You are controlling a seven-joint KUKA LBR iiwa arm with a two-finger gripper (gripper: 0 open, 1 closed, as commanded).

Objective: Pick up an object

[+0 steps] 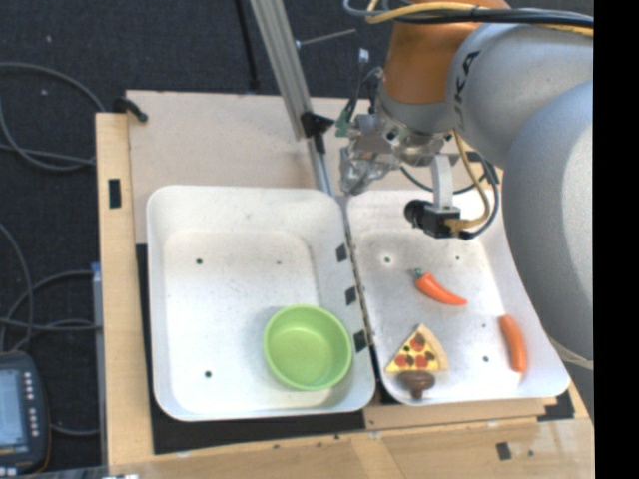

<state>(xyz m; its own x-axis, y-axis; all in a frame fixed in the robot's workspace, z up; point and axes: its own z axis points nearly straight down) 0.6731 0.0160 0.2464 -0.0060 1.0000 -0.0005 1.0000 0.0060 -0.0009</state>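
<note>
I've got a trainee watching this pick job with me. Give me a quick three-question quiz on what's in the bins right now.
1. True or false: the green bowl sits in the left bin.
2. Which thing lies nearest the right bin's front edge? A) chili B) pizza slice C) gripper
3. Fill in: the carrot lies to the ___ of the pizza slice in the camera view.

Key: 1 true. 2 B. 3 right.
</note>
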